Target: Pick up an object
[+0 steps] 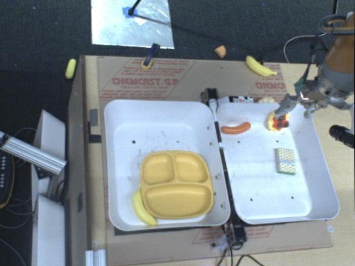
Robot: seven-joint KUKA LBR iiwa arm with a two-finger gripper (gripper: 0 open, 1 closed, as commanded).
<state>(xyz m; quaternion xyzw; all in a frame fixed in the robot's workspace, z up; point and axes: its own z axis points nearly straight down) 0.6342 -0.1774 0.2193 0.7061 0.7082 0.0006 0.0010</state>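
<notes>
Here, two white bins sit side by side on the bench. The left bin holds one yellow divided plate with three compartments, and one banana lies tucked against the plate's lower left edge. The right bin holds three loose things: one hot dog near its upper left corner, one small yellow and red toy near its upper edge, and one patterned sponge block lying flat toward the middle right, well apart from the others.

The arm comes in from the upper right, and its gripper hangs over the upper part of the right bin, right at the yellow and red toy. Whether the claw is spread or closed cannot be told, nor whether it has hold of the toy.

Outside the bins, a second banana lies on the cardboard behind the right bin, one small orange piece sits on the dark floor, and one yellow piece lies off the bench's left corner.
</notes>
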